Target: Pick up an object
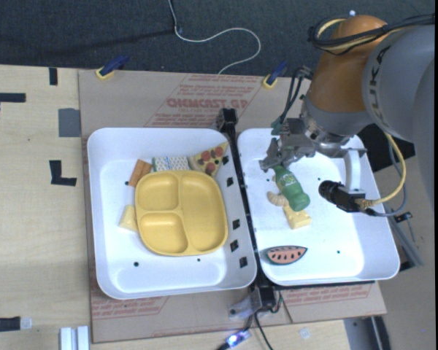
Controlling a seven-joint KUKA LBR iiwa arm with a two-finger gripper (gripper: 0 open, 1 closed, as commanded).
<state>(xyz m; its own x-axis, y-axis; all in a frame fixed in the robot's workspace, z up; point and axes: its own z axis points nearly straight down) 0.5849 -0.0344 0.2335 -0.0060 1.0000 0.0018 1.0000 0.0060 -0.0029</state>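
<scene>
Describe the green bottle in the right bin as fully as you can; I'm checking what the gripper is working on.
The green bottle looks like a small plastic toy, glossy green, with a lighter patch on its body. It lies on its side on the floor of the right bin, tilted from upper left to lower right. Its upper end sits under the gripper, so that end is hidden. Its lower end meets a pale yellow piece, and a small cream piece lies against its left side.

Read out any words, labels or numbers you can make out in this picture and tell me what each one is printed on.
Red printing on the cardboard sheet behind the two bins: appears upside down and too blurred to read.
Green bottle under the gripper: no label legible.
Nothing else bears readable text.
</scene>
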